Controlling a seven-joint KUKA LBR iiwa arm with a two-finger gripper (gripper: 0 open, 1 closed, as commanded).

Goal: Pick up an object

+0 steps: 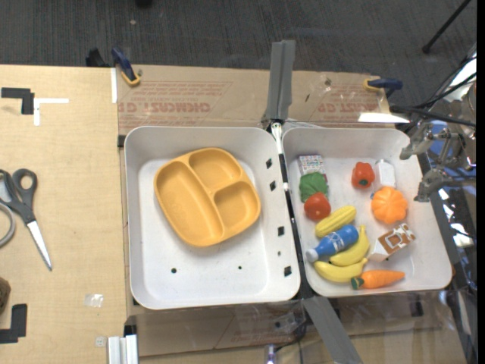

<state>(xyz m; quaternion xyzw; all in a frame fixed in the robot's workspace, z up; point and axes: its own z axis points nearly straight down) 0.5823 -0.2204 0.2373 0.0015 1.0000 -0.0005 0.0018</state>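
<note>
- Left bin [144, 226]: holds a yellow three-compartment plate [208, 196], lying flat.
- Right bin [432, 271]: toy food in a loose cluster, comprising an orange pumpkin [389, 205], a red pepper [363, 174], a tomato [317, 205], green broccoli [313, 183], a corn cob [336, 220], a blue bottle [334, 243], bananas [342, 264] and a carrot [379, 279].
- Gripper [436, 161]: metal parts at the right bin's far right edge, above the rim; state of the fingers cannot be told.
- Desk [61, 173]: scissors [26, 211] lie at the left.

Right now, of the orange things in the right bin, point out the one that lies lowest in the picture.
The carrot, long and tapered, along the bin's bottom edge below the bananas. The round pumpkin sits higher.
</note>
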